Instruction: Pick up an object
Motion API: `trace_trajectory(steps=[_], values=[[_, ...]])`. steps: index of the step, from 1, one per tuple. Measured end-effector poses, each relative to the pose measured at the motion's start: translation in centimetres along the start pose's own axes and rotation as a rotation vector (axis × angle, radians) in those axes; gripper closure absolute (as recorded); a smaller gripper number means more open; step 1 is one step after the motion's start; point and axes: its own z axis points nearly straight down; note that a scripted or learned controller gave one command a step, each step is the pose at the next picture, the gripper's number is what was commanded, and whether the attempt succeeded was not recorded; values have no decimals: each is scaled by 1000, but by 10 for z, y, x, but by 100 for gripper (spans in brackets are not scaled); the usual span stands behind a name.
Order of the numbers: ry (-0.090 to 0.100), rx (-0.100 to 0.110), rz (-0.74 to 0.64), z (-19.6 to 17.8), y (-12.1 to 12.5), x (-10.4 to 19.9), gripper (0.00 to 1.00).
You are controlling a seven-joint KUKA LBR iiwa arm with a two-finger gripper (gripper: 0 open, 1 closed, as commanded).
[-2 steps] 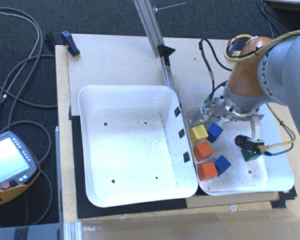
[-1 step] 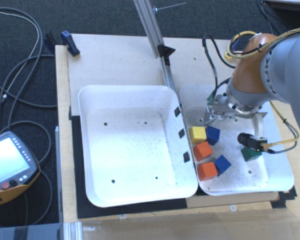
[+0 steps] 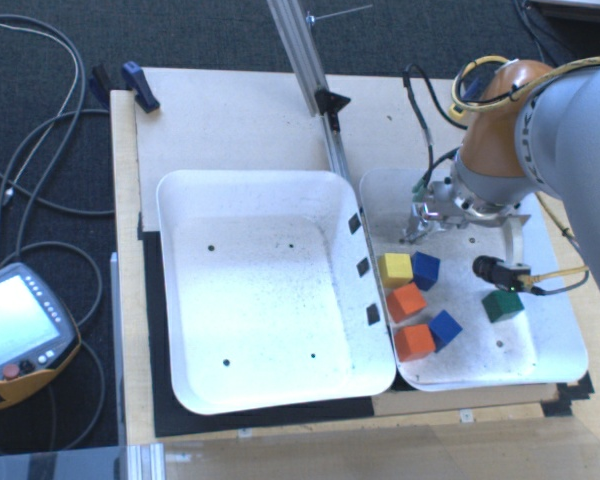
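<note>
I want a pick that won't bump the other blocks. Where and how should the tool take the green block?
Probably from straight above, closing on two opposite side faces of the green block. It lies apart from the yellow, orange and blue blocks in the right bin, with bare floor all round it, so either pair of faces looks reachable.
</note>
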Motion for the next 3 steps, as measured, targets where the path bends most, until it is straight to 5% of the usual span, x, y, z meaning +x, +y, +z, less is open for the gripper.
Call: trace_trajectory(steps=[1, 2, 3], values=[[-3, 5, 10, -1, -41, -89, 100], [2, 5, 0, -1, -53, -63, 100], [-1, 2, 3, -1, -52, -65, 0]])
